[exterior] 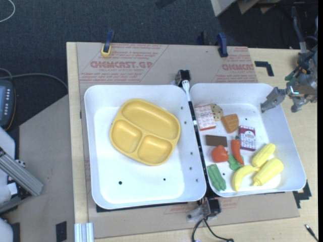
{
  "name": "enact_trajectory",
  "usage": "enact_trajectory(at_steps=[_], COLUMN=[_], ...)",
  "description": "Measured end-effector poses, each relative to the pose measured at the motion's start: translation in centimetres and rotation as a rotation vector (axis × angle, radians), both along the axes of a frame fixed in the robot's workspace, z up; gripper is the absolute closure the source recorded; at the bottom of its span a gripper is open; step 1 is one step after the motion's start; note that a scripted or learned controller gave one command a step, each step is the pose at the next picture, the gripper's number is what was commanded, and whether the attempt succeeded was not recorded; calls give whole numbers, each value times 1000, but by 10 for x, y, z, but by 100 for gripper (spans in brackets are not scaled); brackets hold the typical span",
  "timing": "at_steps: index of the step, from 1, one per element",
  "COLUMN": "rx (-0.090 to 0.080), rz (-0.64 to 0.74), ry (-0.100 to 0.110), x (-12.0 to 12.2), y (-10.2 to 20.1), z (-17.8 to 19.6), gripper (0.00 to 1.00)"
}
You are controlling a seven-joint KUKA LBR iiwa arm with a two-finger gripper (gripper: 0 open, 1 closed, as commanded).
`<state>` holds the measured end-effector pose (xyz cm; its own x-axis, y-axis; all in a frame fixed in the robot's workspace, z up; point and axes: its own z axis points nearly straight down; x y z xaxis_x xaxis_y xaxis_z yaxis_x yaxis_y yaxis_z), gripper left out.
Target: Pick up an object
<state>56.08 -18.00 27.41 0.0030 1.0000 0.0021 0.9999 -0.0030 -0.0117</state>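
The floor (75, 14) is dark blue-grey carpet. On it stands a bench with a brown board (161, 59) on top (red letters are printed on the board). Two clamps (107, 44) hold its far edge. A thin white cable (7, 6) lies on the carpet at the left.

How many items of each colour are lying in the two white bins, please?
Yellow: 4 (divided plate, banana, two corn cobs)
Red: 4 (two small cartons, pepper, carrot)
Green: 2
Brown or tan: 3
Total: 13
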Motion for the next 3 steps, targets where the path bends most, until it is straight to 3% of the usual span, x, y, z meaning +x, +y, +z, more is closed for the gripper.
enact_trajectory(at_steps=[1, 3], rx=[-3, 0], rz=[3, 3], ry=[-13, -6], x=[2, -9], y=[0, 11], z=[7, -94], gripper=[0, 0])
